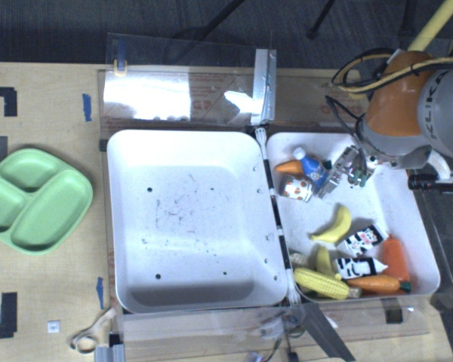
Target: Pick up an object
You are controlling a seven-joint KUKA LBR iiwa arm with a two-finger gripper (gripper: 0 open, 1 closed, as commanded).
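The arm [408,104] reaches in from the right, its orange band above the far corner of the right bin [423,240]. The gripper [334,178] hangs low over the far part of that bin, tilted toward the left. Whether its fingers are wide or narrow I cannot tell; nothing can be made out between them.

Just beside the gripper, on its left, lies a small bottle [312,167] with a blue cap and white body, and next to that an orange carrot [289,167] near the bin's far left corner. A small white jar [296,190] with a red mark sits just below these two. Whether the gripper touches the bottle cannot be told.

Nearer the middle of the right bin lies a banana [334,227]. Toward the near edge are a black-and-white toy [360,241], a black-and-white carton [361,265], an orange piece [395,256], a long carrot [375,283] and a corn cob [322,283], all crowded together, with a yellow-green piece [324,259] behind the corn.

The left bin [189,217] shows faint scuffs on its floor. On the desk [45,300] to the left rests a green divided plate [35,200], well apart from both bins. A clear plastic sheet [183,89] stands behind the left bin
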